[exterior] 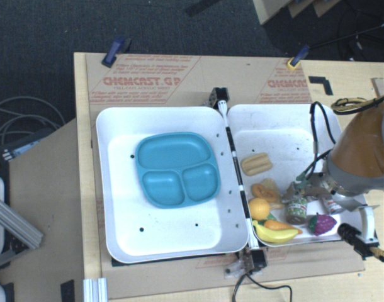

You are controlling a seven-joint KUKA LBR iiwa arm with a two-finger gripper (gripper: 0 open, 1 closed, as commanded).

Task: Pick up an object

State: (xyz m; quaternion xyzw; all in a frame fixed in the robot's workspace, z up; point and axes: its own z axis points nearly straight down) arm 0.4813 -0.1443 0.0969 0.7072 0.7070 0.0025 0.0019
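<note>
Toy food lies crowded in the near part of the right bin [286, 115]: a tan bread roll [256, 163], a pale peanut-shaped piece [266, 190], an orange [259, 209], a banana [277, 233], a small carrot [277, 224], a small jar [296, 210] and a purple bunch of grapes [322, 223]. The arm [362, 159] comes in over the right side of this bin, and the gripper [303, 194] sits low just above the jar; the view leaves it unclear how it is set or whether it has hold of anything. The left bin [116, 168] carries a blue divided plate [177, 168] near its middle. Both bins rest side by side on a brown cardboard sheet [141, 80] with red printing, laid over the pale wooden table [82, 168]. A blue clip [116, 52] and a yellow clip [298, 57] sit at the sheet's far edge. Around the table lies dark carpet [53, 30], with grey cables [22, 128] looped at the left.
</note>
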